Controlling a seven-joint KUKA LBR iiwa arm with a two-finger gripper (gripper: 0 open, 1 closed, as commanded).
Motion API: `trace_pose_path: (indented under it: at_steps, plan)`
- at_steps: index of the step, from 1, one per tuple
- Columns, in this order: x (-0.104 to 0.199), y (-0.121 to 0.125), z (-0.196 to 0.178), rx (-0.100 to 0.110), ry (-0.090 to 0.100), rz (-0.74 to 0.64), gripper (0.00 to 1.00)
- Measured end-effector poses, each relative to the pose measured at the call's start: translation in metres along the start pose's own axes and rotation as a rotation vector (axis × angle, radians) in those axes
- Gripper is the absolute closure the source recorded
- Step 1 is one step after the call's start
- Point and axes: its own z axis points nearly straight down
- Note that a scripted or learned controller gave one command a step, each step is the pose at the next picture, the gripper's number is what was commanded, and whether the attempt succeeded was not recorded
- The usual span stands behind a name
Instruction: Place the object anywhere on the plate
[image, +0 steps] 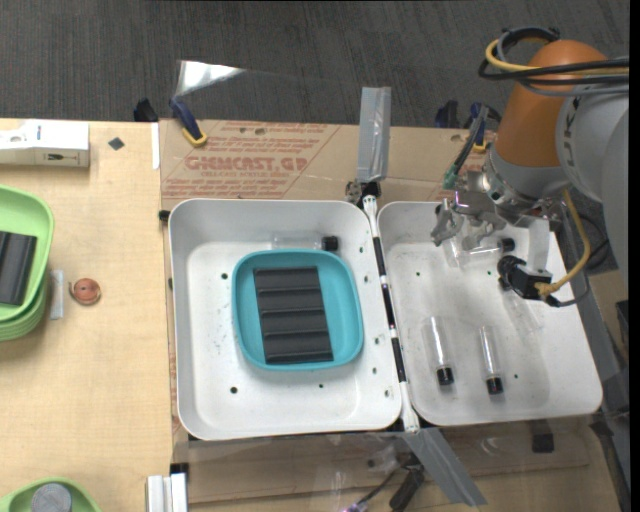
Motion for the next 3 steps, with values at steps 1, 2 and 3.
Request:
trace_pose_path:
  at_steps: [1, 2, 3]
  plan:
    - [0.072, -0.042, 0.0, 0.001, 0.001, -0.135, 1.0]
    - [0.072, -0.042, 0.0, 0.0, 0.001, -0.135, 0.0]
    - [-0.009, -0.047, -0.147, -0.003, 0.0, -0.161, 0.0]
